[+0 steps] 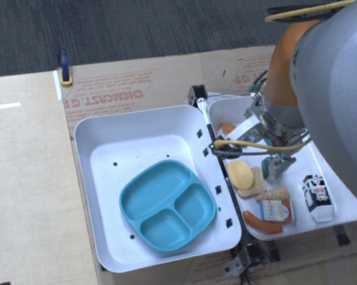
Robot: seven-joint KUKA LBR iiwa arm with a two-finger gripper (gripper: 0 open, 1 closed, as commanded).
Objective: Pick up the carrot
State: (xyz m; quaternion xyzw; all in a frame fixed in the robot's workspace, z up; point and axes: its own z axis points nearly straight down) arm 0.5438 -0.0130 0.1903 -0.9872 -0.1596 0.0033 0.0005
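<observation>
Arm [345, 89] looms closest; gripper [275, 166] state untellable; carrot [262, 223] lies slanting left-to-right at right bin's [341, 193] front.

Single fixed cam above bench [27, 192], angled down, mid-range. Covers both white bins: left bin [92, 183], right bin [345, 204]. Arm [333, 71] enters from frame right.

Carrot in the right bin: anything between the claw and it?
Probably yes. The claw sits low in the right bin, beside a yellow round item. The orange piece I take for the carrot lies toward the far left corner, and a yellow cable crosses between them. No other item sits there.
</observation>
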